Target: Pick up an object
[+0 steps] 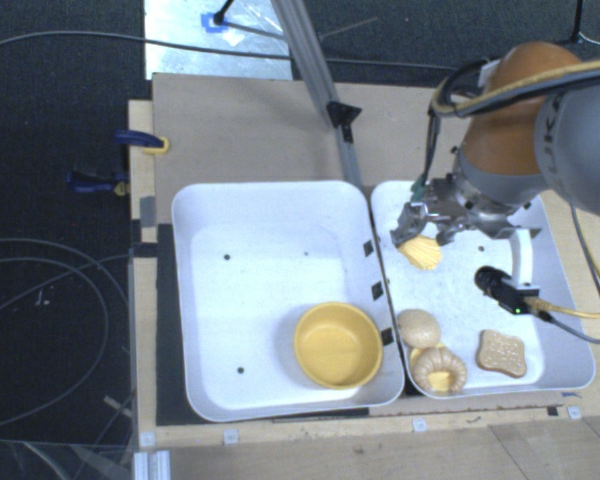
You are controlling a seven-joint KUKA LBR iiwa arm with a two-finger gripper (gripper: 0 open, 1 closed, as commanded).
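Note:
My gripper [423,238] hangs over the back left part of the right bin [560,298], reaching in from the right. A small yellow ridged piece [422,256] sits at its tip, its top tucked between the two dark fingers [407,230], which are closed on it. In the same bin lie a pale round bun [418,326], a tan ruffled pastry with a yellow middle [439,370] and a brown slice of bread [502,353]. A yellow bowl [337,344] stands in the left bin [250,248], near its front right corner.
A black cable end [500,286] with a yellow lead dangles over the right bin beside the gripper. A grey pole [315,63] slants across the back of the bench. A blue clamp [130,140] grips the bench's left edge.

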